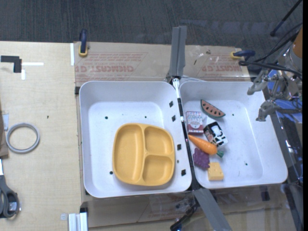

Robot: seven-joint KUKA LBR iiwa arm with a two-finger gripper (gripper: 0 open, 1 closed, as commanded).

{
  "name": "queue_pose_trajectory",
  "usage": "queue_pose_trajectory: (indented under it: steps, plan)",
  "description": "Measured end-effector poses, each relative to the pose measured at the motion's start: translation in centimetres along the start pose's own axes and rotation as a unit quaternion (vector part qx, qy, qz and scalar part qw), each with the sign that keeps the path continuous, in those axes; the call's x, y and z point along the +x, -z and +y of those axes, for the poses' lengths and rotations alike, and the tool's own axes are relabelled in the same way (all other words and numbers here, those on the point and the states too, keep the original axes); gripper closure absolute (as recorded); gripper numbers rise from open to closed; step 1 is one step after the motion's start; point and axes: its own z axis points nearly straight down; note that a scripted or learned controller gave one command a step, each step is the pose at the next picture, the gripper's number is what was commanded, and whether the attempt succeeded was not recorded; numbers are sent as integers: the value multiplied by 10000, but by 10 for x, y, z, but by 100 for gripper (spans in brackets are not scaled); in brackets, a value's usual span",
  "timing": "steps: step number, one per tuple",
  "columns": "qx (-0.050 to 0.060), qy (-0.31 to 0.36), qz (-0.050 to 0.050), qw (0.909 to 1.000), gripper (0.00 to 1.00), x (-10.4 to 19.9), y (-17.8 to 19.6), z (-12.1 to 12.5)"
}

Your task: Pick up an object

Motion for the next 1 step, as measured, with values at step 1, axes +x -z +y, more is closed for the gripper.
queue_pose_trajectory:
  steps: [1]
  plan:
    - [4, 573, -10, 9984, 0, -30, 5, -24]
